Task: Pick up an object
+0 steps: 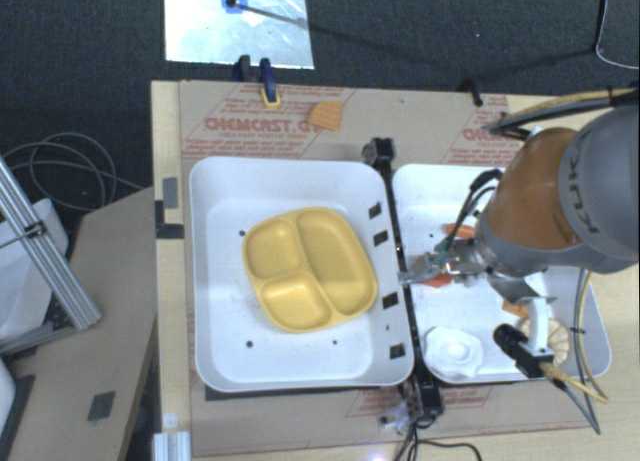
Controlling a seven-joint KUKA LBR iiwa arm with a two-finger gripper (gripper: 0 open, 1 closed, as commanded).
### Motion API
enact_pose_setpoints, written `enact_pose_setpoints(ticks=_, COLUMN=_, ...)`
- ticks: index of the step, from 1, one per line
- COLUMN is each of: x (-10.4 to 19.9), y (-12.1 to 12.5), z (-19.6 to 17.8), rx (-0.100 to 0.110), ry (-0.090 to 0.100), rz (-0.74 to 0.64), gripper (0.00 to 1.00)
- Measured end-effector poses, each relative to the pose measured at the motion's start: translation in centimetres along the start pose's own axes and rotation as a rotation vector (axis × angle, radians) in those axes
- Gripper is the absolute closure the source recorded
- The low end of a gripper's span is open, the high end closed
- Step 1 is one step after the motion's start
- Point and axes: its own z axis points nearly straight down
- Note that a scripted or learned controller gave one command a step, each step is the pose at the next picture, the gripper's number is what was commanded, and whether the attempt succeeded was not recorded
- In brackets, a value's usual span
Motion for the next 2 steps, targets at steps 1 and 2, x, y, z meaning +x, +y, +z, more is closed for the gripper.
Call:
enact_pose_setpoints(ticks=1, x=-1.04, y=-0.09, z=0.38, rx=-0.003, ry=-0.004, rz=0.002, gripper=0.00)
enact_pose_setpoints(ticks=2, x=-1.19, y=-0.02, z=0.51, rx=-0.001, ry=0.000, rz=0.005, gripper=0.00)
